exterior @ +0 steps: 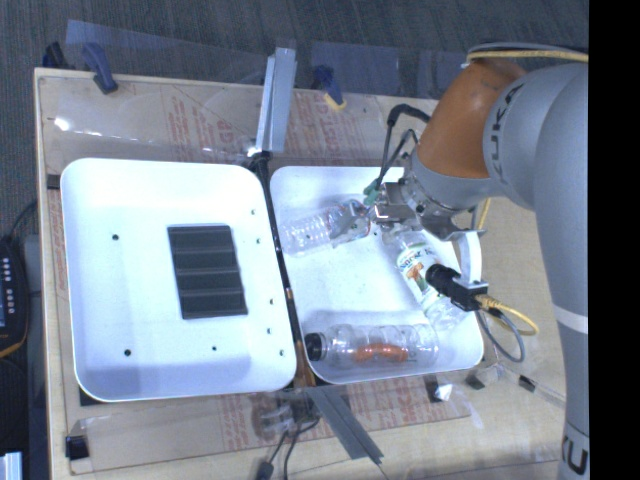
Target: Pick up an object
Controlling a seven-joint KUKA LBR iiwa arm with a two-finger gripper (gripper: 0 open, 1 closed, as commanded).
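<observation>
1. Two shallow white bins sit side by side on the bench; the right bin (340, 183) is my landmark, and the left bin (100, 268) touches its left wall.
2. Inside the right bin, a clear plastic bottle (318, 226) lies on its side in the upper left part, tilted slightly.
3. Along that bin's lower wall lies a second clear bottle with a black cap (370, 345), something orange showing inside it.
4. Against the right side of the bin lies a third bottle with a green and white label (417, 273), partly under the arm.
5. Over the bin's upper right part hangs the gripper (384, 211), just beside the first bottle's right end; I cannot tell from where I stand whether it is clenched or released, or whether it touches the bottle.
6. Left of the landmark, a dark ribbed rectangular panel (207, 271) rests flat in the middle of the left bin.
</observation>
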